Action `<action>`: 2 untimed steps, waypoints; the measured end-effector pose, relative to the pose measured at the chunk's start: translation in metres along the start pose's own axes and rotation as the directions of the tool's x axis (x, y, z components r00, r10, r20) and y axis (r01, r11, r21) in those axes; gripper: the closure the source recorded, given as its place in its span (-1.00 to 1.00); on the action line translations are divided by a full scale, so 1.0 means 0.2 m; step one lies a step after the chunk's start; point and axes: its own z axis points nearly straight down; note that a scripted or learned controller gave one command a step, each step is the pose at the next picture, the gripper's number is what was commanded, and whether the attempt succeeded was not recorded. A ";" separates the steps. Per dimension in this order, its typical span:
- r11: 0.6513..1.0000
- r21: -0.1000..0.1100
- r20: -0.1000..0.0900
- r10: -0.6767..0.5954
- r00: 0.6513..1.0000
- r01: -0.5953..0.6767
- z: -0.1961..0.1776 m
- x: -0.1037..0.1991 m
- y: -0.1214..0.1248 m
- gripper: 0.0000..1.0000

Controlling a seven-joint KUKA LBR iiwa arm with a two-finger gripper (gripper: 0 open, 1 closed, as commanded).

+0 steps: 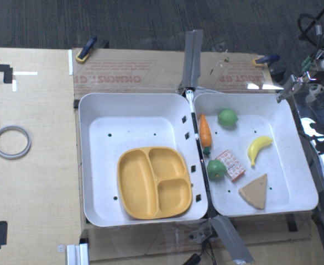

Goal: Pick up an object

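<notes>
The right bin (294, 148) holds several small objects. An orange carrot (205, 130) lies along its left wall. A green round fruit (227, 117) sits near the back. A yellow banana (258, 147) lies right of centre. A second green fruit (215, 170) touches a red-and-white patterned box (230, 165). A tan wedge (254, 192) rests near the front. In the left bin (95, 148) is a yellow divided plate (154, 182).
A roll of tape (11, 142) lies on the wooden bench at the far left. Blue clamps (87, 48) (267, 60) hold the cardboard behind the bins. A grey bar (192, 59) stands at the bins' shared back corner. Cables and hardware (314, 70) crowd the upper right.
</notes>
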 end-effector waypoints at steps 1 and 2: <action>0.999 0.001 -0.001 -0.054 0.999 0.054 0.66 0.27 0.07 -1.00; 0.999 0.000 0.000 -0.038 0.999 0.038 0.89 0.07 -0.12 -1.00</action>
